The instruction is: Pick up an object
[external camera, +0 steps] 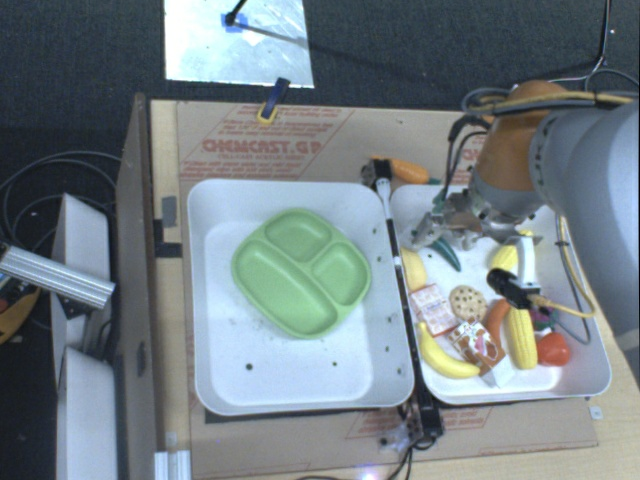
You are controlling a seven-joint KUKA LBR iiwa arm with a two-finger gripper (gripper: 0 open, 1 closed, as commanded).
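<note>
Free room and obstacles. Left shallow white bin (215,298): a green three-compartment plastic plate (300,271) fills the centre, leaving open floor along the front and left walls. Right shallow white bin (590,368): crowded with a yellow toy banana (443,356), round biscuit (466,301), yellow corn cob (521,334) and red tomato (553,349); the grey arm (570,168) overhangs its rear half.

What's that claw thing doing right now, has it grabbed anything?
Gripper: down in the right bin over the toy food; whether it has grabbed anything cannot be told from this view.
</note>
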